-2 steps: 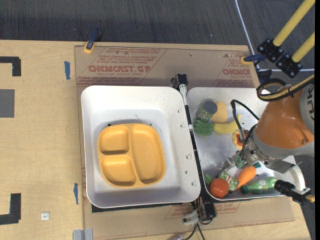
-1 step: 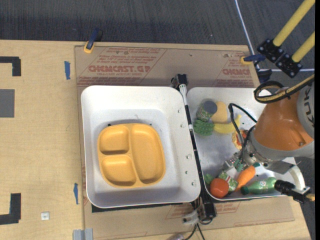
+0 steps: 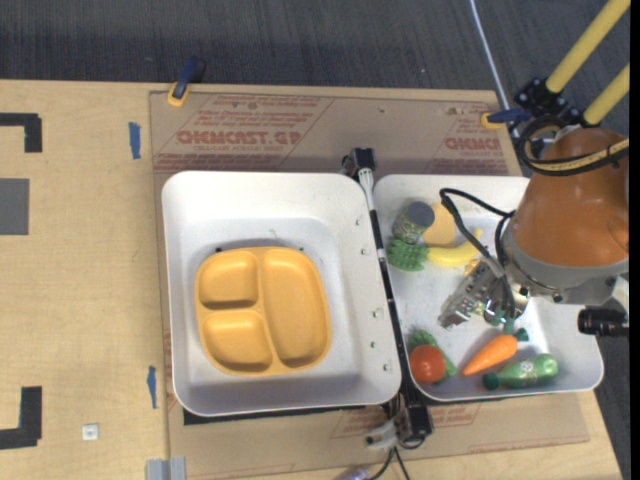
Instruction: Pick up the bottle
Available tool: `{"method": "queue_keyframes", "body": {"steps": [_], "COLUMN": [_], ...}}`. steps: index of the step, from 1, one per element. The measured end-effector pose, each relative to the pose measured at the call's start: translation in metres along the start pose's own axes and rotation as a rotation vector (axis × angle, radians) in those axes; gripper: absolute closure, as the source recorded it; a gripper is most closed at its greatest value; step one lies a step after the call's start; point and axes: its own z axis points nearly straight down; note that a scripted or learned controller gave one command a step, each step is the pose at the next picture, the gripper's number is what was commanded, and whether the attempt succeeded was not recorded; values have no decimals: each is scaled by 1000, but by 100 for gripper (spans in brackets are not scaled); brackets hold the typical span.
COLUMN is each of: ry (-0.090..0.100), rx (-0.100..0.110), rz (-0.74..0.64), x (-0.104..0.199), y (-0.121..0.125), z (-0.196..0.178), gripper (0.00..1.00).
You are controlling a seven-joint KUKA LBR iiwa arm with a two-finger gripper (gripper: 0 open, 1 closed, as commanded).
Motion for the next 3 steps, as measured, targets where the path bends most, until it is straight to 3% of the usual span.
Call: {"method": "queue_keyframes", "body": {"steps": [1, 2, 3], "ry": [3, -1, -4], "rx": [1, 0, -1], "rz": [-425, -802, -913], "x": [-47, -72, -74], "y": [-64, -93, -80], "z": [86, -22, 98], "gripper": [100, 100, 100]}}
